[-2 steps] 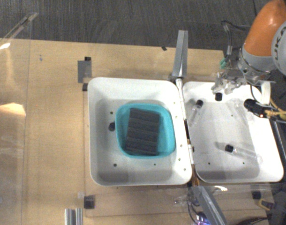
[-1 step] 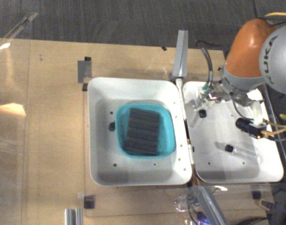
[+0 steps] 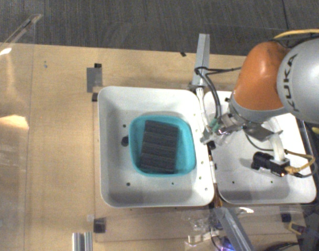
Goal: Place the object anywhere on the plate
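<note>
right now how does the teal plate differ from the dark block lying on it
The teal plate is bright turquoise and smooth; the dark block is charcoal with ridges across its top. The plate is wider, a rounded square with a raised rim; the block is a narrower rectangle, slightly tilted. The plate rests on the left bin; the block rests on the plate. Both lie flat.

The grey arm (image 3: pixel 306 72) bears black letters reading "KUK".
</note>
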Controlling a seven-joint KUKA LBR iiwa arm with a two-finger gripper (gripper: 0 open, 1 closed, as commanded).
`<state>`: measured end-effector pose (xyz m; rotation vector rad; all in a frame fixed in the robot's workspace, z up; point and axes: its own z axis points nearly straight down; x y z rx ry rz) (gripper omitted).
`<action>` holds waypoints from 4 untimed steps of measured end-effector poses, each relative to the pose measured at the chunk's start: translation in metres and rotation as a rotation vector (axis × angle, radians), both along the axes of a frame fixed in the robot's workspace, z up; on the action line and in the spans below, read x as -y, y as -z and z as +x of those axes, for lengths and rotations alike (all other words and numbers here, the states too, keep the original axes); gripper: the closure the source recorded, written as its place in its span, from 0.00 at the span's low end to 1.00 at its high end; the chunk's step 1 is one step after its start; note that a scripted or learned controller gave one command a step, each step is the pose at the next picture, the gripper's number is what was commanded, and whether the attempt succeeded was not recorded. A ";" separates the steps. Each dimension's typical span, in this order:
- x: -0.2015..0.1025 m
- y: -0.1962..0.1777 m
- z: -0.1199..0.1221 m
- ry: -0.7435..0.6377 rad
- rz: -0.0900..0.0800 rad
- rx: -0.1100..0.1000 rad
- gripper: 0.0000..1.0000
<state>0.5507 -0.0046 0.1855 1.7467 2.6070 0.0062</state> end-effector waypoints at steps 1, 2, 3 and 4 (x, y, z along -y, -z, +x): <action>0.000 0.000 0.000 0.001 0.000 0.001 0.00; -0.007 -0.001 0.016 0.006 0.000 0.003 0.00; 0.023 0.000 0.037 -0.027 -0.001 0.003 0.00; 0.043 -0.001 0.057 -0.005 -0.002 0.004 0.00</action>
